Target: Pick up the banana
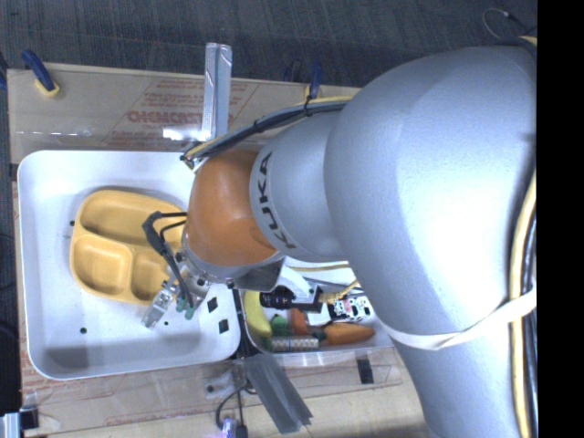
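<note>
The banana [257, 321], yellow with a greenish end, lies at the left end of the right bin [301, 359], mostly hidden under the arm. My gripper [172, 306] hangs over the left bin [55, 354], just past the near right edge of a yellow divided tray [109, 249]. Its fingers stand open with nothing between them. The gripper is well to the left of the banana, across the wall between the two bins.
An orange carrot-like item [349, 334], a red piece [298, 318] and small packaged things [347, 308] lie beside the banana in the right bin. The bulky grey arm [420, 208] covers most of that bin. A metal post [217, 89] stands behind the left bin.
</note>
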`<state>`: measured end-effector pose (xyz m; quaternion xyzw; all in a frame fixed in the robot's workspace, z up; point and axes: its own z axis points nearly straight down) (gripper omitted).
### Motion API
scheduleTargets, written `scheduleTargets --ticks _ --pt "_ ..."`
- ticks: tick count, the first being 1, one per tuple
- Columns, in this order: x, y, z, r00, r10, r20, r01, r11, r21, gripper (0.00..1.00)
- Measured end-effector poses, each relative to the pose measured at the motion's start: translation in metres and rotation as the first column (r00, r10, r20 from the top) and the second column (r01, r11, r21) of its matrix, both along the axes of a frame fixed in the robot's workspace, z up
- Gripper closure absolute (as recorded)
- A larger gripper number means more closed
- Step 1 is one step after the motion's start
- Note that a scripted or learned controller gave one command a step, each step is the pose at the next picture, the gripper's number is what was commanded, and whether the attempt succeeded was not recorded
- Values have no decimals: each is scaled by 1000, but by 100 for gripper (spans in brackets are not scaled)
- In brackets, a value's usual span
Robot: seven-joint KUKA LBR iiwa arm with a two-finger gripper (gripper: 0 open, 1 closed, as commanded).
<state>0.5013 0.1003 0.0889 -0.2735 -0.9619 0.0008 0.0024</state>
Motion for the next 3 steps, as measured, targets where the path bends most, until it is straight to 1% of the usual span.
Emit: scheduleTargets --ticks 1,2,3 --pt "-2 1 5 1000 8 -13 -8 1000 0 100" --pt "17 92 59 978 -206 -41 205 979 -16 100" --pt "-18 112 114 841 -542 -2 542 841 -10 100"
